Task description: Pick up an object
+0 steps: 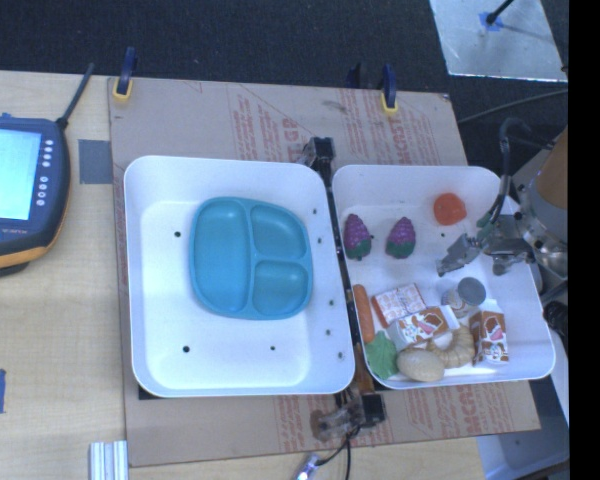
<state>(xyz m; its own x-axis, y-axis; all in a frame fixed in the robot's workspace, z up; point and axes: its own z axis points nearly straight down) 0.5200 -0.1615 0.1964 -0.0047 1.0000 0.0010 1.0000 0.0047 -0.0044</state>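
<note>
Worktop (70,368) of pale wood carries two shallow white bins. Left of the orange ball, the left bin (145,268) holds a blue three-compartment plastic plate (250,258). Nearer that ball, in the right bin (420,183), sit two purple berry-like toys (357,236) and, below, a heap of small packets (420,323) and a pale potato shape (421,366). The round orange ball (449,208) lies apart from the rest, the likeliest target. Just right and below it hovers the hand (460,258); whether it is spread or pressed together I cannot tell, and nothing shows pinched. A straight descent over the ball looks best, minding the bin's far rim close behind; open floor lies toward the berries.
</note>
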